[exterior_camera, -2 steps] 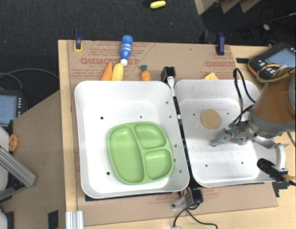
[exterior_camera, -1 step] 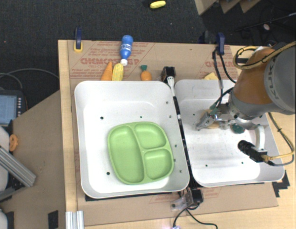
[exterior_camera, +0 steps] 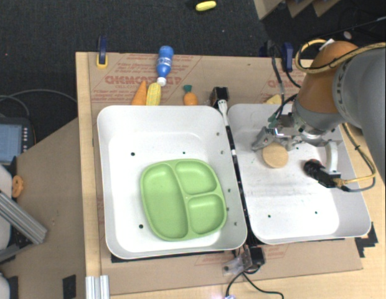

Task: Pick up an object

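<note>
Desk (exterior_camera: 87, 167) carries 2 shallow white bins side by side. Left bin (exterior_camera: 118, 129) holds 1 green plate (exterior_camera: 180, 198) with 3 compartments, lying flat in the lower centre of that bin. Right bin (exterior_camera: 292, 217) holds 1 tan round disc (exterior_camera: 275, 159), lying flat in the bin's upper left part. Arm enters from the upper right of the frame, orange band (exterior_camera: 317, 86) above the wrist. Pincer (exterior_camera: 277, 143) sits directly over the top edge of the disc, jaws spread apart, nothing gripped between them; contact with the disc cannot be judged. On the bare desk above the left bin, left to right: 1 orange carrot (exterior_camera: 139, 94), 1 yellow corn cob (exterior_camera: 154, 93), 1 blue-and-white bottle (exterior_camera: 164, 64) further up, 1 small carrot (exterior_camera: 190, 96), 1 black item (exterior_camera: 219, 95). 1 yellow object (exterior_camera: 206, 5) lies on the dark floor, top centre.
</note>
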You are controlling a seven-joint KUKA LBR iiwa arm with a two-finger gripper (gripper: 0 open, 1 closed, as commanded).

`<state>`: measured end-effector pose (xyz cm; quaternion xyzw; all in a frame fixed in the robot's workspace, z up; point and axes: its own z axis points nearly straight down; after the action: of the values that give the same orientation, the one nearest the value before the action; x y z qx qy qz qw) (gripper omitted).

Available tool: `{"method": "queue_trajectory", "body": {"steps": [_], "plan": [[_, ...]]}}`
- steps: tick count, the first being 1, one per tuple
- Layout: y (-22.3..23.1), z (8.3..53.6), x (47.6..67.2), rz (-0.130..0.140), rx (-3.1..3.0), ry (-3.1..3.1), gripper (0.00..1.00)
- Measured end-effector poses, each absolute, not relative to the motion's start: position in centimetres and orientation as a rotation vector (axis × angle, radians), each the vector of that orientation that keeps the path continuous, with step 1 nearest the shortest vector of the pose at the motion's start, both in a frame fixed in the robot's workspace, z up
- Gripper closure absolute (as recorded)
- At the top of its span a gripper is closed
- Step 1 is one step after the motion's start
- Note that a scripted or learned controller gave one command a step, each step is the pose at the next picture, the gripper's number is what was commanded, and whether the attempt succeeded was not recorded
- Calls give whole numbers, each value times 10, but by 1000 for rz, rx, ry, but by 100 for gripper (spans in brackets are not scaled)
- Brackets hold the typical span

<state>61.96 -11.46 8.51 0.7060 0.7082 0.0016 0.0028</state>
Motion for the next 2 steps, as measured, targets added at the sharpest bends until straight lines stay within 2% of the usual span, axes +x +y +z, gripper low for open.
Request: {"method": "queue_trajectory", "body": {"steps": [1,2], "plan": [[-115,96,618,4,2216,2220,100],[-115,95,618,3,2217,2220,0]]}}
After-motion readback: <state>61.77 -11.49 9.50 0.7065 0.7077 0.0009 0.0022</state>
